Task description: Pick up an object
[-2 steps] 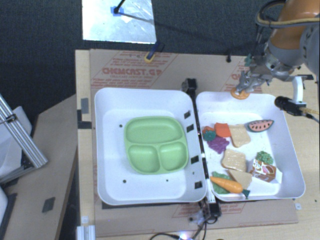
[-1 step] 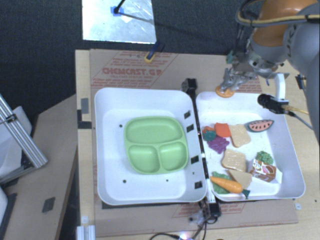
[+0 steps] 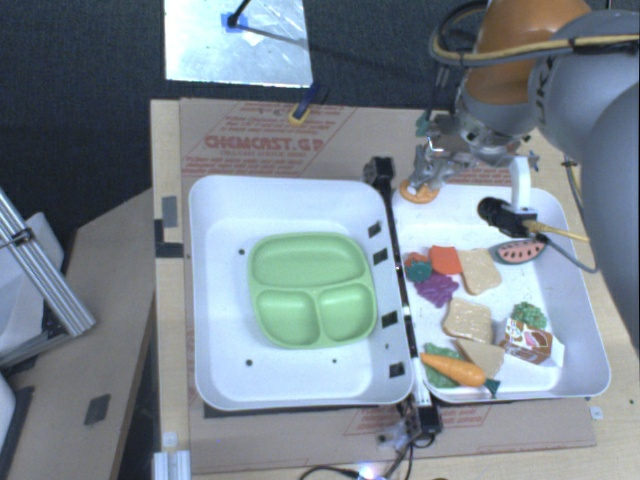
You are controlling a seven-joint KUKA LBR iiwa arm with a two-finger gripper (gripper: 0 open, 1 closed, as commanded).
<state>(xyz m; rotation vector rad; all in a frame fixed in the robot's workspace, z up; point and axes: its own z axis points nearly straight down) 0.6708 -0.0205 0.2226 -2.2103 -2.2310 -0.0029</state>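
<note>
The tool [image 3: 431, 178] hangs low over the far left corner of the right bin [image 3: 577, 313], just above a flat orange disc [image 3: 420, 192] that lies against the bin's far wall. From this slant I cannot tell whether the tool is spread or pressed together, and it may be touching the disc. A watermelon slice [image 3: 519, 251] lies to the right. Nearer the camera lie a red-orange square [image 3: 446, 260], a teal piece [image 3: 418, 268], purple grapes [image 3: 437, 288], three pale bread slices (one [image 3: 481, 271] beside the square, two lower down), a broccoli floret [image 3: 528, 316], a small brown carton [image 3: 527, 344] and a carrot [image 3: 455, 370] at the near edge. In the left bin [image 3: 215, 268] a green divided plate [image 3: 305, 290] sits flat. Both bins rest on the worktop [image 3: 260, 148].
</note>
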